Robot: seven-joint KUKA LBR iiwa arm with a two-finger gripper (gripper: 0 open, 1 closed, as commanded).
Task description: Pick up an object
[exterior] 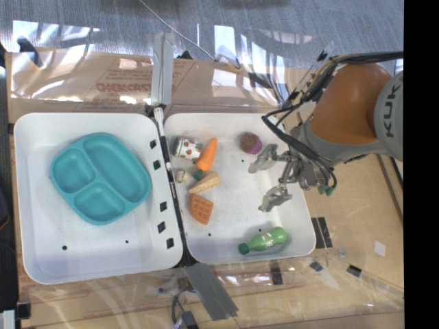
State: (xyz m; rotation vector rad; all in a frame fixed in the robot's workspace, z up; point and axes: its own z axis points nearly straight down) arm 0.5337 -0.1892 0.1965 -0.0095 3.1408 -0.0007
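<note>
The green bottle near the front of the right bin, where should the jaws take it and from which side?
Probably across the middle of the green bottle, coming from above. It lies on its side, lengthwise along the right bin's front wall, with open floor behind it.

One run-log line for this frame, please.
phase: reaching | gripper: open, holding nothing, over right bin | nearest: green bottle, purple ball | left bin: teal plate

Bright, even light; glare streaks the clear plastic sheeting (226, 43); slightly soft focus.
</note>
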